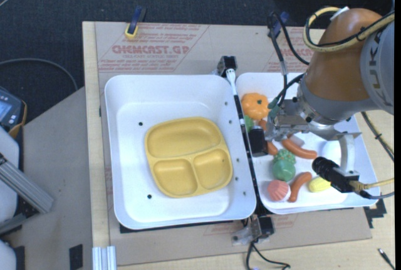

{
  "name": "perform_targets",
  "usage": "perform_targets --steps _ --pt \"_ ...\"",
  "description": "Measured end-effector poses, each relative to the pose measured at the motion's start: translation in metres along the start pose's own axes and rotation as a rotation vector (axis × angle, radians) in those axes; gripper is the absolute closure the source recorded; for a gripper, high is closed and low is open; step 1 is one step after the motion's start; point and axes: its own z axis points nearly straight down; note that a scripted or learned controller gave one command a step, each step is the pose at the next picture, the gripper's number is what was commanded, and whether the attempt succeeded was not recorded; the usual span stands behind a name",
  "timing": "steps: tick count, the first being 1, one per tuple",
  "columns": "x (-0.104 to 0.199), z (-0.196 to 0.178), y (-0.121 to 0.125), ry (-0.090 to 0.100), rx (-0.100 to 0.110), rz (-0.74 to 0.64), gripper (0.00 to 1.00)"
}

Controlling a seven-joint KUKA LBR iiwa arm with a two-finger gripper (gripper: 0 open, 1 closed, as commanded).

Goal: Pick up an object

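Note:
My gripper point(277, 128) hangs low over the left part of the right bin point(326, 203), under the orange wrist band. Toy foods lie around it. An orange pumpkin point(254, 104) with a green piece point(248, 124) beside it sits just to its upper left. A small black block point(255, 140) lies at its left, by the bin's wall. Below it are a small carrot piece point(272, 149), a red sausage point(299, 149) and a green broccoli point(284, 166). I cannot see anything held in the gripper.
A pink strawberry point(278, 189), an orange sausage point(300, 183) and a yellow piece point(319, 185) lie near the right bin's front edge. The left bin point(125, 99) holds a yellow compartment tray point(188, 156). The arm covers the right bin's back right.

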Motion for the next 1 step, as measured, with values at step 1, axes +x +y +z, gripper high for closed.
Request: perform_targets --steps 1 --pt "0.0250 0.0059 0.0093 -0.001 0.001 0.004 1.00"
